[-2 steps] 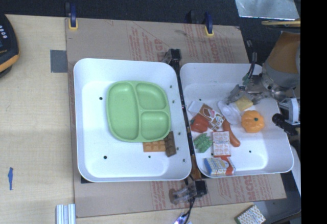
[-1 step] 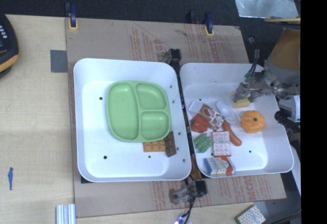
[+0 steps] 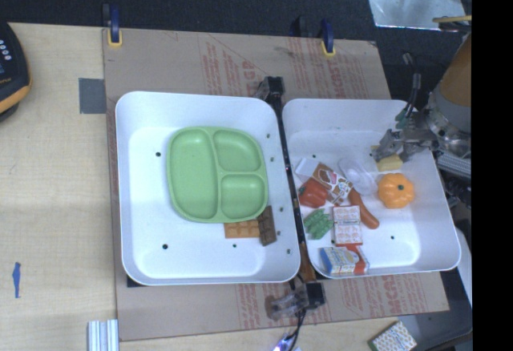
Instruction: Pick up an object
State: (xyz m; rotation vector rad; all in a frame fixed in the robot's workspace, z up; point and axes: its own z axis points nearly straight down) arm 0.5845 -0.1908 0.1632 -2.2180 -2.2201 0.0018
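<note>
My gripper (image 3: 390,146) hangs over the upper right part of the right bin (image 3: 321,121), coming in from the right edge. Directly under it, touching or nearly touching, lies a small pale yellow block (image 3: 390,163). Just below that sits an orange pumpkin-like toy (image 3: 396,190). Toward the bin's left and front lie a red pepper (image 3: 313,194), a green piece (image 3: 317,223), an orange carrot-like stick (image 3: 365,211), a printed packet (image 3: 330,179) and two small cartons (image 3: 346,223) (image 3: 341,260).
The left bin (image 3: 136,245) holds a green divided plate (image 3: 216,173), with an orange block (image 3: 240,231) and a brown block (image 3: 266,225) at the plate's front edge. A clamp (image 3: 272,87) sits between the bins at the back.
</note>
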